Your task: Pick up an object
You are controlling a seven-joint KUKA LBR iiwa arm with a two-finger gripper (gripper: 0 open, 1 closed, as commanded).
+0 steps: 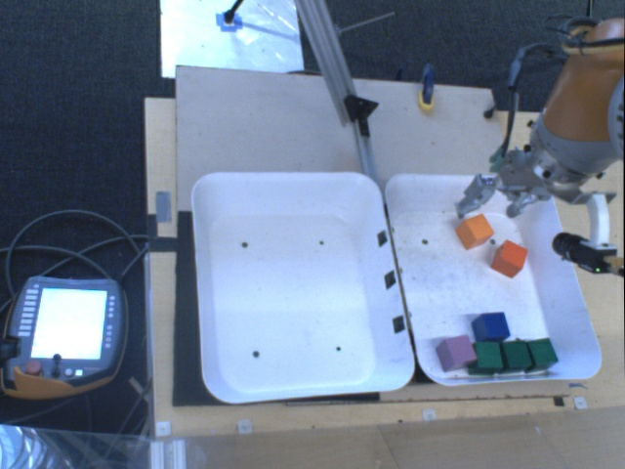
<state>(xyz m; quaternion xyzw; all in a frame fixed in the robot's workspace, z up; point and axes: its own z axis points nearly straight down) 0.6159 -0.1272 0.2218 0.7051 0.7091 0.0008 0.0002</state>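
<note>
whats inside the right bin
In the right bin: two orange blocks, a blue block, a purple block, two green blocks. The arm covers its far corner.

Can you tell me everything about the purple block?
The purple block is a small pale-purple cube with a matte look, maybe wood or foam. It sits flat near the front edge of the right-hand white bin. A dark green block is right beside it, seemingly touching. The pincer is far from it, at the bin's back.
</note>
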